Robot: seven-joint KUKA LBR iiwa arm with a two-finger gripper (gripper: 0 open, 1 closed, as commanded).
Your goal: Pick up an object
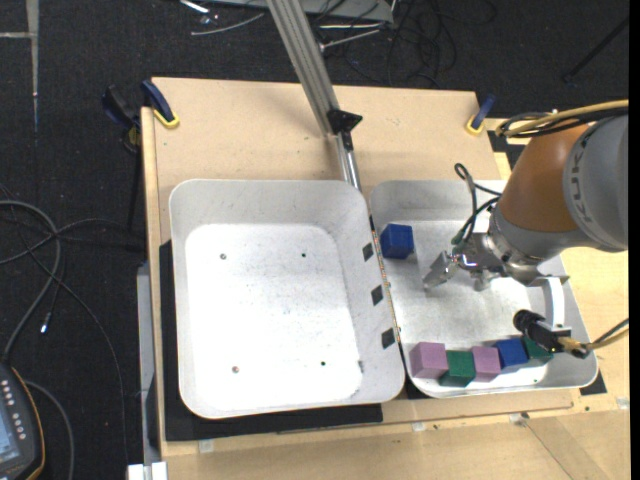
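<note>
Left bin (pixel 200 298): seen on the counter (pixel 250 133), beside the right bin.
Blue cube (pixel 397 240): lies in the right bin (pixel 420 196) near the dividing wall, apart from the others; no long axis can be told, its faces turned slightly off the bin wall.
Claw (pixel 452 269): hangs just right of the blue cube; nothing is seen gripped; whether it is spread cannot be told.
Block row (pixel 470 360): purple, green, purple and blue, packed along the near wall.
Advice: the lone cube is judged easiest; the claw should be centred above it and squared to its faces.
</note>
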